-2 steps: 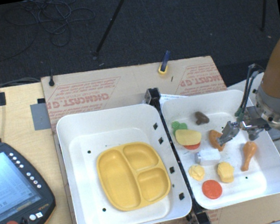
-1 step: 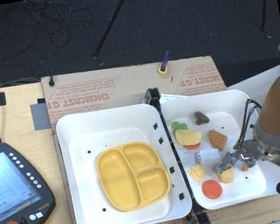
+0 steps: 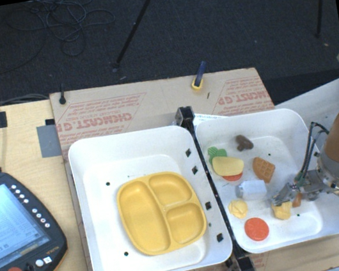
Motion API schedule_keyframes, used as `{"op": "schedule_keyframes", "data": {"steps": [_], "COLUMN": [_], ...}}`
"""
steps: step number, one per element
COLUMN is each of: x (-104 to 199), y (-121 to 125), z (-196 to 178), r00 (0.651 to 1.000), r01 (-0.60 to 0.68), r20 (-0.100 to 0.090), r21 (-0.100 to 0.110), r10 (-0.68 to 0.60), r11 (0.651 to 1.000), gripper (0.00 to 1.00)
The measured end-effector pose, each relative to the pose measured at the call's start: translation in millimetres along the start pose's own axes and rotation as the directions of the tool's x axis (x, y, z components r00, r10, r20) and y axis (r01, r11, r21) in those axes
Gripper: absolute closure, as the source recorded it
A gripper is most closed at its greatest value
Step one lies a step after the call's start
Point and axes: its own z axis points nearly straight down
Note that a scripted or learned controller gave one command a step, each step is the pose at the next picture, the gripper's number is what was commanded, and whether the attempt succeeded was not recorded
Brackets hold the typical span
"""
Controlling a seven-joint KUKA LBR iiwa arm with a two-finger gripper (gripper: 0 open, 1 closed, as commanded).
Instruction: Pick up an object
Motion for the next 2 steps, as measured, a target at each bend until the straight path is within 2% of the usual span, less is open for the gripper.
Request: {"op": "schedule_keyframes", "data": {"steps": [2], "x": [-3.6], "y": [87.5], "z": [6.2], "r00": [1.0], "r01": [0.003], "r20": [0.002], "r21": [0.002], "r10": [-0.003], "r11": [1.0], "gripper": [0.0]}}
